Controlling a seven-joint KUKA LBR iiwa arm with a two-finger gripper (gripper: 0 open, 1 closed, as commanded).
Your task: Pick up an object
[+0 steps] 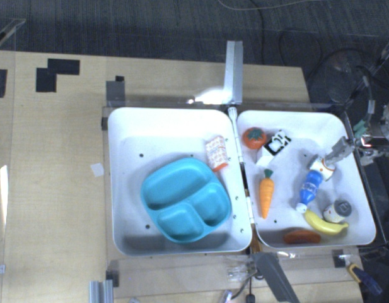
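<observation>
My gripper (pixel 337 150) reaches in over the right rim of the right bin (pixel 289 122), just right of a small white object (pixel 319 166) and the top of a blue bottle (pixel 309 189). Nothing is visibly held in it. Also in this bin lie a red tomato (pixel 253 137), a black and white block (pixel 277 142), an orange carrot (pixel 266 194), a yellow banana (pixel 325 223), a small grey can (pixel 338 209) and a dark red sausage (pixel 301 236).
The left bin (pixel 131 169) holds a blue divided plate (pixel 186 199) and a small snack packet (pixel 216 152) by its right wall. A metal post (pixel 234 71) stands behind the divide between the bins. Cables lie at the far right.
</observation>
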